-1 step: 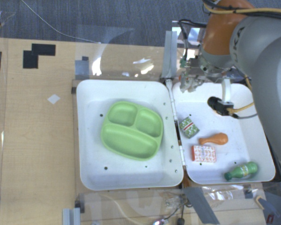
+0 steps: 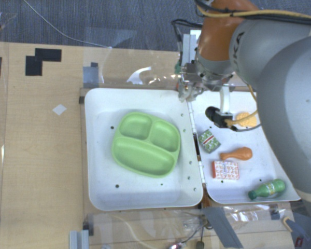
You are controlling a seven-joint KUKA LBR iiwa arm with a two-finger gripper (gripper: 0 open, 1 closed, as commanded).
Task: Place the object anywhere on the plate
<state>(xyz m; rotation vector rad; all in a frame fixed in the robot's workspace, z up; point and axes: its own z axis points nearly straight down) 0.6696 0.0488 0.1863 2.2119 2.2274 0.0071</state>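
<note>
1. A green divided plate (image 2: pixel 146 143) lies in the left white bin (image 2: pixel 101 191).
2. Right of the plate, over the bins' shared edge, the gripper (image 2: pixel 186 93) hangs; its grip state cannot be told.
3. Further right of the plate lie a green carton (image 2: pixel 209 140), red box (image 2: pixel 226 170), drumstick (image 2: pixel 238 153) and green bottle (image 2: pixel 267 189).

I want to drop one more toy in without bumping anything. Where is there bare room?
The left bin has bare floor all around the green plate, widest along its near edge. The right bin is crowded: carton, drumstick, box, bottle.
</note>
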